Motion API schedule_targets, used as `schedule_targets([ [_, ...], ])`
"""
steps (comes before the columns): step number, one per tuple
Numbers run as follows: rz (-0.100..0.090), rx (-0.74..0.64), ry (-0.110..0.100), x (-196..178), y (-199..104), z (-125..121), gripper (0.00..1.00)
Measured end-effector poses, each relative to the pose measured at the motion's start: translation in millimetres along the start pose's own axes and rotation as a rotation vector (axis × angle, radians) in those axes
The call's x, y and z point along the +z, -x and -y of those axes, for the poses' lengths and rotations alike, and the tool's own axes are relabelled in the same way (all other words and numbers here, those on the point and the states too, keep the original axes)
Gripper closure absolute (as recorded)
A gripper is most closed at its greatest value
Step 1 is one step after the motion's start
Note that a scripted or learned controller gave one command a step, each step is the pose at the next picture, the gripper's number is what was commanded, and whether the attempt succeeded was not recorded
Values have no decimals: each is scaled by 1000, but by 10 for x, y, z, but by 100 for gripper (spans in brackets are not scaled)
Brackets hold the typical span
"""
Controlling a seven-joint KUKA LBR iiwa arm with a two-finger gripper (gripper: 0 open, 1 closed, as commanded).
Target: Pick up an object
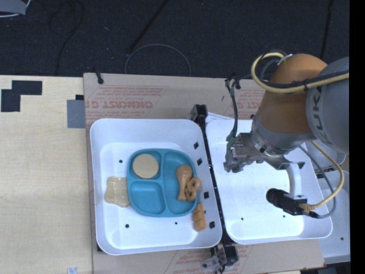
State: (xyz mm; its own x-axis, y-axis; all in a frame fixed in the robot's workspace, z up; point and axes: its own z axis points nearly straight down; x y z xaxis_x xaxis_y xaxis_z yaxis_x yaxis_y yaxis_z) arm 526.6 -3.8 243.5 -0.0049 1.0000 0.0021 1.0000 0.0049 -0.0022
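The pale wooden bench (40, 170) stretches out to the left of the blue divided plate (149, 203), with a few dark flat patches (23, 93) up and to the left of it. A sheet of printed cardboard (148, 96) lies under both bins. The left white bin (105, 133) holds the plate, which sits in the middle of the bin floor.

Just off the plate's left edge, touching or nearly touching it, lies a pale, bread-like slice (117, 191) on the bin floor. In the plate's upper left compartment rests a round tan biscuit (145, 165). The lower left compartment shows bare blue. In the plate's long right compartment lies a brown, knotted pretzel-like piece (187, 182), running lengthwise. Just beyond the plate's lower right corner, on the bin floor near the wall between the bins, lies a small brown chunk (198, 217).

To the right of the plate, past that wall, is the right white bin (256, 224). The end effector (232, 165) hangs over this bin's left part, close to the dividing wall and well apart from every piece on or around the plate. From this angle I cannot tell how far open it is, and nothing can be seen in its grasp. The grey arm (331, 113) with its orange band (293, 90) reaches in above it from the right.
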Motion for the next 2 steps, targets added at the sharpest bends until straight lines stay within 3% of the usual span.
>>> schedule_targets([
  [2,2,1,0,235,-950,-425,100],
])
